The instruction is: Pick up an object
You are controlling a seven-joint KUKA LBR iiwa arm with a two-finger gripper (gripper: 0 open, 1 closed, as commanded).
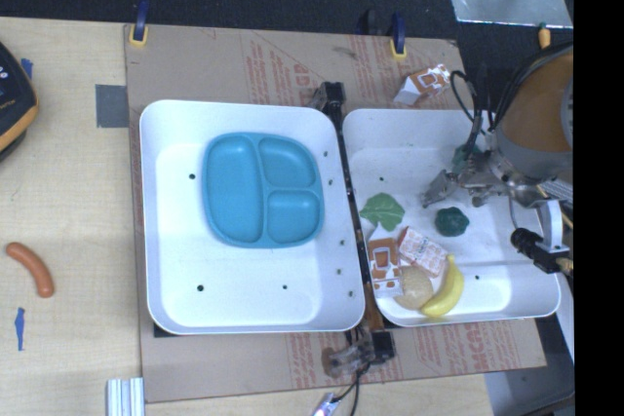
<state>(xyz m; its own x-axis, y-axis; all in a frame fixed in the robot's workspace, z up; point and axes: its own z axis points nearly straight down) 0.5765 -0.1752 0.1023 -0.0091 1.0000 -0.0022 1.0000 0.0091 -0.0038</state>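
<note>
- Light wood desk [68, 200] carries a brown cardboard sheet [244, 63], clamped at its far edge, on which two shallow white bins stand side by side.
- Left bin [175, 307] holds a blue divided tray [261, 188] lying flat near its centre.
- Right bin [390, 136] holds all loose objects and the tip of the arm.
- Grey arm [541, 112] enters from the right, over the far right portion of the right bin.
- End effector [458, 185] sits low over the bin floor; its fingers point toward the left bin. Whether they are spread or closed cannot be told, and nothing is visibly between them.
- Yellow banana [446, 290] lies at the near edge of the right bin, well apart from the end effector.
- Red-and-white packets [409, 253] lie just beside the banana, on its far left side.
- Green leaf-shaped object [382, 209] lies near the bin's left wall, to the left of the end effector.
- Dark green round object [451, 221] lies just beside the end effector, on its near side; contact cannot be judged.
- Orange-red sausage [31, 268] lies on the bare desk, far left, outside both bins.
- Small carton [424, 83] lies on the cardboard beyond the right bin.
</note>
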